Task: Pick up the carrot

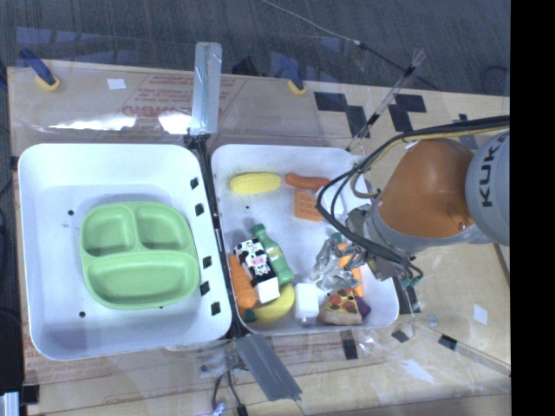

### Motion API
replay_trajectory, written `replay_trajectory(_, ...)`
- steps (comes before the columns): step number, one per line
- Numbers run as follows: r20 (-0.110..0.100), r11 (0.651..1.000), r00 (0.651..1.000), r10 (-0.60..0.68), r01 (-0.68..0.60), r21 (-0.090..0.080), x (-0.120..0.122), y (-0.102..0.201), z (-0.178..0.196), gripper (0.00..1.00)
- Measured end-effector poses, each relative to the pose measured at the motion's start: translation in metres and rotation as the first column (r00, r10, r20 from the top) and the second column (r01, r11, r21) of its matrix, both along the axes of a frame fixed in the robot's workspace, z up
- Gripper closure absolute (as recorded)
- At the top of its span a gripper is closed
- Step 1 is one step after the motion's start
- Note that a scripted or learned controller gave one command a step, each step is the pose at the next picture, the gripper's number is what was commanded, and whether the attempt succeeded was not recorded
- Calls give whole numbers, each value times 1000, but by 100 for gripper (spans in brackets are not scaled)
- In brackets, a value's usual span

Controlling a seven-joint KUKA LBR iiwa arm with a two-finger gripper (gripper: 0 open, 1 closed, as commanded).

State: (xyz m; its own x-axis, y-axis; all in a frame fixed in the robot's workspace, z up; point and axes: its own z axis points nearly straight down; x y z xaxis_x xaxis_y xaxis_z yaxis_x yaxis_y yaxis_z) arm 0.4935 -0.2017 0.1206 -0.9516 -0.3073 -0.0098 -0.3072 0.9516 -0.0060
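Overhead view of the two-bin bench. The left bin (43,232) holds a green divided plate (137,255); the right bin (260,159) holds the toy food. The carrot (242,282) lies along the right bin's left wall, near its lower corner, pressed against a milk carton with a cow pattern (257,263) and a green bottle (270,251), with a yellow piece (273,308) touching its lower end — a crowded spot that leaves little room on its inner side. An ear of corn (255,183), a sausage (305,181) and an orange cracker (307,206) sit along the upper wall; a pizza slice (342,305) and a white block (307,300) lie at the lower wall. The gripper (340,263) is low in the bin's right half, well apart from the carrot — whether its fingers are open or closed cannot be told, since orange and metallic clutter merges with them. The grasp appears not yet begun.
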Motion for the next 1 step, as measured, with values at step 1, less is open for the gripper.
replay_trajectory(1,-8,913,913,-408,408,4,16,45,40,100)
